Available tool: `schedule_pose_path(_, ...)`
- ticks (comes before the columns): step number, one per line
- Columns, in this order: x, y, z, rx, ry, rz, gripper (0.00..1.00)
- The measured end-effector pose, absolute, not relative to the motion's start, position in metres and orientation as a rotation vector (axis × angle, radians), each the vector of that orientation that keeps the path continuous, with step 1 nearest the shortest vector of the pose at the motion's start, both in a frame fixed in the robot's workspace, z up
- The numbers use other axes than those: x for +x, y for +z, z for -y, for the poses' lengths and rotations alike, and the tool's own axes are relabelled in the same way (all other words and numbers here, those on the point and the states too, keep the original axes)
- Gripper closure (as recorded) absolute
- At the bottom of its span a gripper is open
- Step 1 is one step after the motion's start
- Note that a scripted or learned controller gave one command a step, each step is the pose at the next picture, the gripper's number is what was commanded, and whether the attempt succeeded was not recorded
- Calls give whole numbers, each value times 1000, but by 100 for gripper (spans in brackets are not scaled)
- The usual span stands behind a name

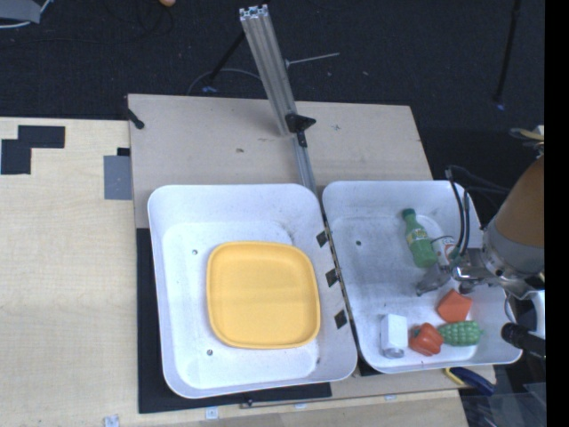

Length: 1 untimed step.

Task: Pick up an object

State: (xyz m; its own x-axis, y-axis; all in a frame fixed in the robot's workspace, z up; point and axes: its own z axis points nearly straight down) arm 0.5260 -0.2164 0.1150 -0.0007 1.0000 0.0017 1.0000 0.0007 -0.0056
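Front edge: nearest you, the left bin (169, 238) holds a yellow square plate (263, 294), lying flat, filling most of its floor.
Right bin (373, 203): you have a green bottle (417, 237) lying down, an orange block (454, 306), a green knobbly toy (460, 333), a red pepper-like toy (426, 339) touching it, and a white box (394, 334).
End effector (442, 277): low in the right bin, between the bottle and the orange block; you cannot tell its opening here, and nothing shows held.
Handling: the orange block looks light, stiff, likely not fragile; take it across its flat sides.
Risk: the bottle probably rolls.
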Motion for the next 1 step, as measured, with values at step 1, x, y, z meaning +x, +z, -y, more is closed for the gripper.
schedule_pose_path(1,529,96,219,-2230,-4,2228,0)
